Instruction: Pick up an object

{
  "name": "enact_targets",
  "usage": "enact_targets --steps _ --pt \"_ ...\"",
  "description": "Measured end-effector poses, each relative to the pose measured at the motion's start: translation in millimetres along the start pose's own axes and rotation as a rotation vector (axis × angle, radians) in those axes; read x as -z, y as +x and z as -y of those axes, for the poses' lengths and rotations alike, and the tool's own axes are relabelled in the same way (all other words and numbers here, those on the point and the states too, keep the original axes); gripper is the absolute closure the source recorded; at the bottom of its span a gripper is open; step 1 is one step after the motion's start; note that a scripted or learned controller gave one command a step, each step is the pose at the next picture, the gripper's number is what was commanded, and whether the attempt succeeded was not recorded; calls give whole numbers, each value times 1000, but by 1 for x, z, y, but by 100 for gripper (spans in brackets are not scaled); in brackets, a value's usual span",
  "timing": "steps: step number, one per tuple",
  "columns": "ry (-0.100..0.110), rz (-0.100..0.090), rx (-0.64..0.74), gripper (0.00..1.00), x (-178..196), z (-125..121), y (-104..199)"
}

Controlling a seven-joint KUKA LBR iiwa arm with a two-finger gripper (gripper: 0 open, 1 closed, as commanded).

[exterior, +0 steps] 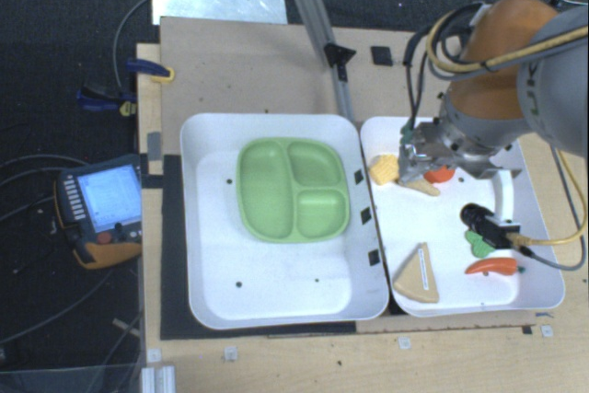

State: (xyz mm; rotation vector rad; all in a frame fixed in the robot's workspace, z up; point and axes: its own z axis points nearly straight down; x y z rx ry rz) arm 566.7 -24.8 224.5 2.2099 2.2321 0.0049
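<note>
**Hovering low over the toy food, choosing a light one**

I am hanging my gripper (414,166) low over the bin (543,290) nearest my arm, and from this angle I cannot tell whether it is spread or closed; nothing is showing between its tips.

Just beside me, on the side facing the other bin (207,290), a yellow piece (384,168) is lying, and a pale wedge (425,188) is sitting just below my tips. A red piece (442,173) is peeking out on my far side.

I am judging all of these to be small, light, stiff plastic toys, likely smooth and apt to skid, so I would be closing across the yellow piece's narrow width.

Farther off, a tan triangular slice (419,274), a green piece (478,244) and an orange-red piece (490,267) are lying apart from me.

Counting: six small items around me, two bins, and one green divided plate (294,190) well away in the other bin.
</note>
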Motion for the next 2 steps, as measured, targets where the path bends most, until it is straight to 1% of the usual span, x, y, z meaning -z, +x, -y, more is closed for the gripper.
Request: enact_targets --steps 1,2 --pt "2 -1 -1 100 -8 2 51" --pt "0 -2 1 100 3 -6 111"
